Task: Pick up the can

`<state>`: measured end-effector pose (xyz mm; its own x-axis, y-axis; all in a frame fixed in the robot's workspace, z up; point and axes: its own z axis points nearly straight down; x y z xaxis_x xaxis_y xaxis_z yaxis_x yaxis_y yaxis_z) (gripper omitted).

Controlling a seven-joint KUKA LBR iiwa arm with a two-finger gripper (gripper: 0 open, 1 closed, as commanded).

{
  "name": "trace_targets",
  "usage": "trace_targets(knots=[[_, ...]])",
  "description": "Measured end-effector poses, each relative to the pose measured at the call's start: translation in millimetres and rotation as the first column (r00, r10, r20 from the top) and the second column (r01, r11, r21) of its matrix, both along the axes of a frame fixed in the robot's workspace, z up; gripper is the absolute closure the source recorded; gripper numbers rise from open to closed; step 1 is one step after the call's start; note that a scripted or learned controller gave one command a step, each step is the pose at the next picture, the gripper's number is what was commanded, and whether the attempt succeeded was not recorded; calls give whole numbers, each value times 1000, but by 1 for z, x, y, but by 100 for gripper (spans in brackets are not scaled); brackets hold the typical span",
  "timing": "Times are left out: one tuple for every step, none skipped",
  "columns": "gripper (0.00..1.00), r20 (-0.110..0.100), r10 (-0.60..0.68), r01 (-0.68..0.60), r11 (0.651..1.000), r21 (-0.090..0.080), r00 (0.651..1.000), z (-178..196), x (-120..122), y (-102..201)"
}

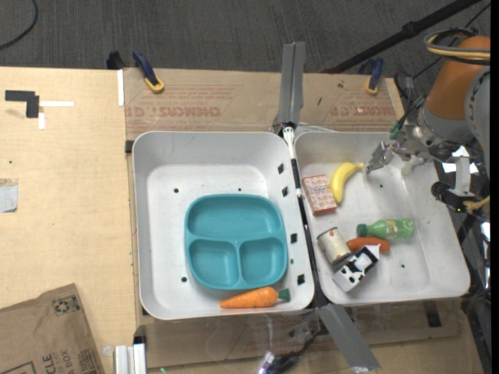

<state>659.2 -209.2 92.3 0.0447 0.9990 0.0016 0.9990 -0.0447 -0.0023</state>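
Note:
The can [333, 245] is a short silver cylinder lying on its side in the near left part of the right bin [437, 280]. It touches a black and white box [355, 269] at its near end. My gripper [380, 159] hovers over the far middle of the right bin, just right of a banana [342, 179] and well beyond the can. It looks open, with nothing between its fingers.
A red box [319, 194], a green bottle [387, 228] and an orange item [366, 244] lie around the can. The left bin [156, 209] holds a teal divided plate [234, 240] and a carrot [251, 298]. A divider [291, 92] stands between the bins.

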Motion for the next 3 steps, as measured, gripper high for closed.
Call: trace_targets(knots=[[0, 0, 0, 0, 1000, 0, 1000, 0, 0, 0], [0, 0, 0, 0, 1000, 0, 1000, 0, 0, 0], [0, 4, 279, -279, 960, -4, 960, 1, 1, 1]])
